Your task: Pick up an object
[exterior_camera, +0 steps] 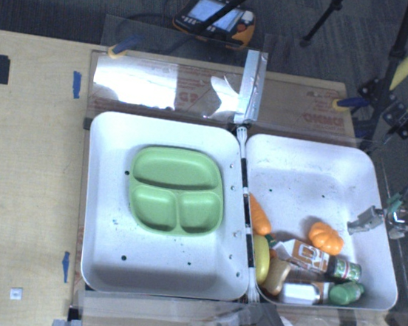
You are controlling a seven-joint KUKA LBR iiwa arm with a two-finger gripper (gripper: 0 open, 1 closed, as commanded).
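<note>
Gripper [375,218] sits at the right edge of the frame, over the right rim of the right bin; it is small and blurred there, so whether it is parted or closed cannot be told, and nothing shows in its hold.

Largest in view is the wooden bench [24,172], filling the left and lower frame. On it lie two shallow white bins side by side. The left bin [104,242] takes the middle of the frame and holds a green divided plate [178,191], lying flat with one long section above two smaller ones. The right bin [307,172] is at centre right, and its upper half is bare.

All the loose things are crowded in the lower part of the right bin, touching or overlapping. A dark bottle [318,261] with a brown label lies on its side across the heap. An orange carrot [259,216] lies along the bin's left wall, with a yellow banana [260,259] just below it. A small orange pumpkin [326,237] rests above the bottle, nearest the gripper yet apart from it. A green vegetable [346,293] sits in the lower right corner.

Behind the bins, at upper centre, a handheld controller [212,16] lies on the dark floor.
</note>
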